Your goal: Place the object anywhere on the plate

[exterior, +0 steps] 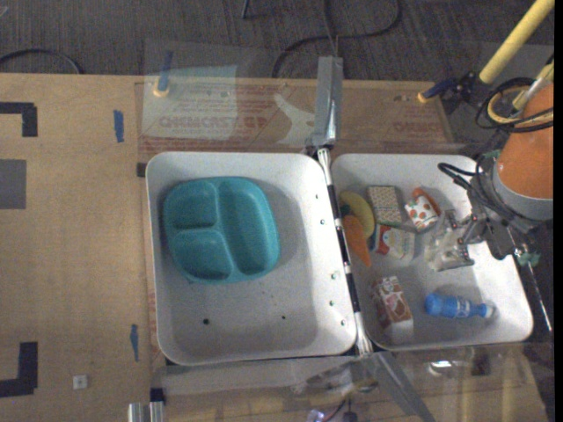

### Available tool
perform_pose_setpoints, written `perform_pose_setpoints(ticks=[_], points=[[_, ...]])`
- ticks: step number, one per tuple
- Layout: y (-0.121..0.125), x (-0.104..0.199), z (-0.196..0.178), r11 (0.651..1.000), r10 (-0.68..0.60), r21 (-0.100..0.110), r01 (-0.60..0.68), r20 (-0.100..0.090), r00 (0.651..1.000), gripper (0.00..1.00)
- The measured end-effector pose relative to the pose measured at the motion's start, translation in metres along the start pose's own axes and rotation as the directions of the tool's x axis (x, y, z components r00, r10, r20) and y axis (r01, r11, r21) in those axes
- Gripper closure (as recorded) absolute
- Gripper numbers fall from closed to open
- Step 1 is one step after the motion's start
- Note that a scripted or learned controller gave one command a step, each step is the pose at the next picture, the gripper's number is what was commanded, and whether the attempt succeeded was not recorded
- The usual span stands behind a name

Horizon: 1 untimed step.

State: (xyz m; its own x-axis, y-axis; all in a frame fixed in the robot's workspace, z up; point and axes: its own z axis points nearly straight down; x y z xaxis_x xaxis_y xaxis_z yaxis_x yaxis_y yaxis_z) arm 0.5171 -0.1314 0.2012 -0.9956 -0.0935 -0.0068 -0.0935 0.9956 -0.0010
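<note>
A teal divided plate (220, 229) lies in the upper left of the left bin (255, 319). The right bin (503, 281) holds several small objects: a yellow banana (355, 206), an orange carrot (359, 241), a tan waffle square (383, 204), a red and white packet (424, 207), a small green and white box (398, 242), a brown carton (391, 301) and a blue bottle (456, 306). My gripper (450, 255) hangs over the right bin's middle right, just right of the small box and above the blue bottle. It is open with nothing between its fingers.
A metal divider (327, 112) runs between the bins toward the back. Cables and a yellow pole (517, 33) sit at the back right by the arm's orange band (528, 161). The wooden bench (70, 236) extends to the left.
</note>
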Motion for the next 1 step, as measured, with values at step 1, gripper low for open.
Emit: perform_pose_setpoints(ticks=[1], points=[[-0.0686,0.0087,-0.0918,0.974,0.227,0.002,-0.227,0.003,0.974,1.00]])
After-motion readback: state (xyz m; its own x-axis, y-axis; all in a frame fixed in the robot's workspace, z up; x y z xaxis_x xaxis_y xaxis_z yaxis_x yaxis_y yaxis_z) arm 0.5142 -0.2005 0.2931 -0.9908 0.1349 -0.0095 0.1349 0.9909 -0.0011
